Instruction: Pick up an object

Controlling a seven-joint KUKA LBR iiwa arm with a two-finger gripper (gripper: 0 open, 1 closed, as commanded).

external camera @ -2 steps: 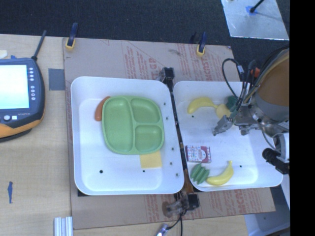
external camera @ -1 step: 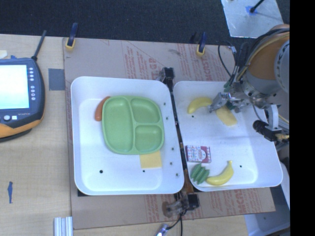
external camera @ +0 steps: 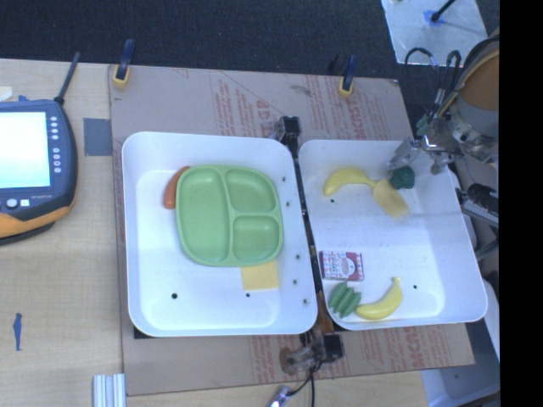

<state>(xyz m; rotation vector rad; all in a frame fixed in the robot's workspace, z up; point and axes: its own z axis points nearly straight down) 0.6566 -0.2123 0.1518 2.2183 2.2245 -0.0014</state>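
Note:
My gripper (external camera: 413, 153) hangs over the far right corner of the right bin (external camera: 441, 253). A small dark green object (external camera: 402, 177) lies just below it, beside a pale yellow piece (external camera: 390, 200); I cannot tell whether the gripper touches the green object. A yellow banana (external camera: 348, 179) lies to their left. Near the bin's front are a red and white carton (external camera: 341, 265), a green vegetable (external camera: 344, 298) and a second banana (external camera: 379, 303).
The left bin (external camera: 144, 253) holds a green divided plate (external camera: 229, 214), an orange-red item (external camera: 172, 189) tucked under its left edge, and a yellow slice (external camera: 260, 277). A tablet-like pendant (external camera: 30, 164) sits on the bench at left. Clamps (external camera: 290, 128) join the bins.

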